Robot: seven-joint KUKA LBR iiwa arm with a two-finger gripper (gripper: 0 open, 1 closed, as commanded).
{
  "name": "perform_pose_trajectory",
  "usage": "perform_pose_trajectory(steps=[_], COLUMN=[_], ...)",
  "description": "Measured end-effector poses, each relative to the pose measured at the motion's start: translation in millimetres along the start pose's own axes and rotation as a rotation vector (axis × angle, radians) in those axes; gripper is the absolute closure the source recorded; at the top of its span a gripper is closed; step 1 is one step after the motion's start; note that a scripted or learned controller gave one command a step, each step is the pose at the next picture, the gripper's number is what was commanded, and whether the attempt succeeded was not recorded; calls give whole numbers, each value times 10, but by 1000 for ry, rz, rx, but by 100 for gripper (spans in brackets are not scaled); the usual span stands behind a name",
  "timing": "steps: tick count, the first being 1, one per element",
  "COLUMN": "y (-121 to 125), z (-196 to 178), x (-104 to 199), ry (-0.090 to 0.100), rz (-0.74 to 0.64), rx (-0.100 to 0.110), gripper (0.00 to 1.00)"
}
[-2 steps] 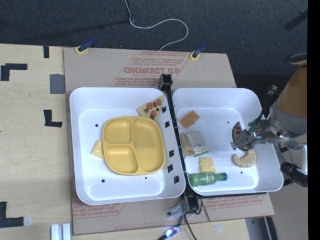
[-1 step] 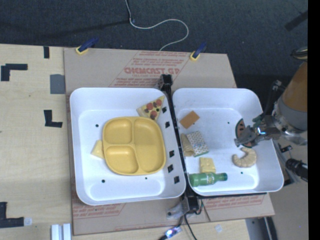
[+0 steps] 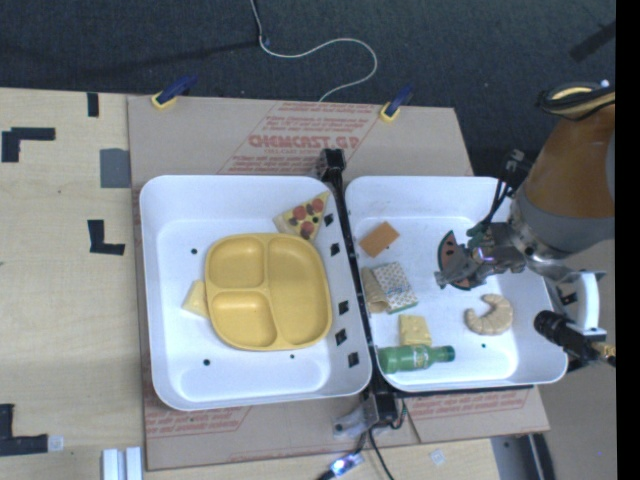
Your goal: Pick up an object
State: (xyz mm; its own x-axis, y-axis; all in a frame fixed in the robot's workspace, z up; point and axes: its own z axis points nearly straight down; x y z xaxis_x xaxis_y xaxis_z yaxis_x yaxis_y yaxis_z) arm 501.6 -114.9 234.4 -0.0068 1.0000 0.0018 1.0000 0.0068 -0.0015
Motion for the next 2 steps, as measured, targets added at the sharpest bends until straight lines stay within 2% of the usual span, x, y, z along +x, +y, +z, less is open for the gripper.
perform_pose_trajectory(steps=[2], y=[50], z=[104], x=[892], ry=[0], rz=[1], rx=[1], gripper=[100])
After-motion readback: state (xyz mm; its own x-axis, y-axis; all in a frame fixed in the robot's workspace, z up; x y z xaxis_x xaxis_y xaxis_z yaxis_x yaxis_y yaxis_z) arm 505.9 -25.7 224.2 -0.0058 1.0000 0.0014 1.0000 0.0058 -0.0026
